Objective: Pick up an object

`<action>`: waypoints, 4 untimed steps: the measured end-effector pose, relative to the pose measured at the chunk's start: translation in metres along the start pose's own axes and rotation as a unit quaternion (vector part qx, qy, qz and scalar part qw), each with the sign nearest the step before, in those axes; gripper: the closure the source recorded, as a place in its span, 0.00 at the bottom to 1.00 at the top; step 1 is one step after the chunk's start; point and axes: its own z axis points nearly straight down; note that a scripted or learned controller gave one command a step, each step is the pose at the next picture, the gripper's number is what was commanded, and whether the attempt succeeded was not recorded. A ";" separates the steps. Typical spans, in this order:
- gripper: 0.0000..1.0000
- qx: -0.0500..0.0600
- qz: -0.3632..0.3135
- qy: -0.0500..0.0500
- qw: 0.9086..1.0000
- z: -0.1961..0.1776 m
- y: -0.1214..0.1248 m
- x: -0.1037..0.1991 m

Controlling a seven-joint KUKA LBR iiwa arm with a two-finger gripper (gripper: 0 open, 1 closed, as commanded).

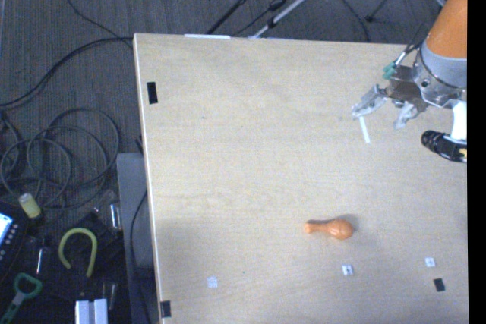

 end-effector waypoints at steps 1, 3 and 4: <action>0.00 0.000 0.000 -0.002 1.000 0.042 0.054 0.001; 0.00 0.000 -0.051 -0.001 0.999 0.148 0.054 0.020; 0.00 -0.001 -0.130 -0.001 0.992 0.132 0.058 0.006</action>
